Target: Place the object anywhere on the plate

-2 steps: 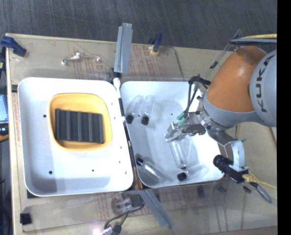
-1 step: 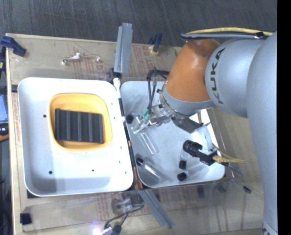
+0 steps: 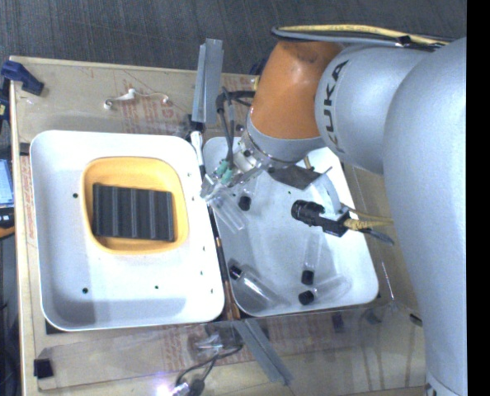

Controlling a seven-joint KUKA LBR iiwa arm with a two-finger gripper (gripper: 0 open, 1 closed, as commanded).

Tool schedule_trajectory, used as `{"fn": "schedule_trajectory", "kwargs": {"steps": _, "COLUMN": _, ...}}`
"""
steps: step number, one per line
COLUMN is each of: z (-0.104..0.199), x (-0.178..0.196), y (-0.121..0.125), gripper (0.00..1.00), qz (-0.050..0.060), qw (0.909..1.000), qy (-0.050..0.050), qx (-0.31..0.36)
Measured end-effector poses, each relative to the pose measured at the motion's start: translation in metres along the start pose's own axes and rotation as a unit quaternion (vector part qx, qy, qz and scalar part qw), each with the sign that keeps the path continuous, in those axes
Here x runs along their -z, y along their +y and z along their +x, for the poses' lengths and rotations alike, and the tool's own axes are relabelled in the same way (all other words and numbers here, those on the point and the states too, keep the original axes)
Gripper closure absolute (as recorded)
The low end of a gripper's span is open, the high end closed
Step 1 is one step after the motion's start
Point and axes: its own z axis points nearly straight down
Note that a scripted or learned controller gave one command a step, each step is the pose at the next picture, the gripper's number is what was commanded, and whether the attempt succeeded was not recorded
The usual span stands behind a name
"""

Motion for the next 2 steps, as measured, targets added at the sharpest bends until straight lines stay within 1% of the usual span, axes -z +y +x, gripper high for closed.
{"fn": "schedule_trajectory", "kwargs": {"steps": 1, "z": 0.0095, "x": -0.0222, "y": 0.0308, "gripper": 1.0, "qz": 0.0, "qw": 0.9903, "qy": 0.0, "qx": 0.139}}
{"fn": "schedule_trajectory", "kwargs": {"steps": 2, "z": 0.0093, "x": -0.022, "y": 0.0308, "gripper": 0.0, "qz": 0.0, "qw": 0.9903, "qy": -0.001, "qx": 0.139}}
